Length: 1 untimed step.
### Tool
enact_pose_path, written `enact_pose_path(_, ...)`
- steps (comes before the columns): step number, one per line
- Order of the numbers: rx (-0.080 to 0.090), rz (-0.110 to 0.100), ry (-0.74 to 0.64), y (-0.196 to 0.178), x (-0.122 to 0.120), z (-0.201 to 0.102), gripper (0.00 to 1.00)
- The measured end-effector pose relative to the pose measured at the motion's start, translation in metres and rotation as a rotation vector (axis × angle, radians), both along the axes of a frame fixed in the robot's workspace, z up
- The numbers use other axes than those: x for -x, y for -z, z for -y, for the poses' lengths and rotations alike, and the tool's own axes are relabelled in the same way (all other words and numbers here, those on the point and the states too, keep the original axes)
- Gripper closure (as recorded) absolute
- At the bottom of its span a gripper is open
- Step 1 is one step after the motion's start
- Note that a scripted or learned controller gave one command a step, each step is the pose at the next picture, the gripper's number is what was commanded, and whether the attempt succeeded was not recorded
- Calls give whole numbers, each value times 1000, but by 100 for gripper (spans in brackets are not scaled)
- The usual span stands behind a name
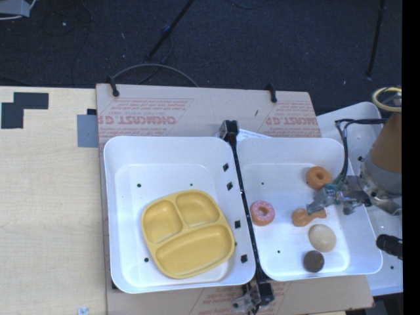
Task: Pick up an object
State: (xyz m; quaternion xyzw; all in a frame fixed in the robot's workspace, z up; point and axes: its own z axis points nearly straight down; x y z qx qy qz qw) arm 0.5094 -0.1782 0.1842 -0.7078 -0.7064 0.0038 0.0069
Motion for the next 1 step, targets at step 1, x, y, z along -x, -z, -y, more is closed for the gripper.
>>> enact_pose_path(1, 2, 9, -2, -5, -2, 0, 0)
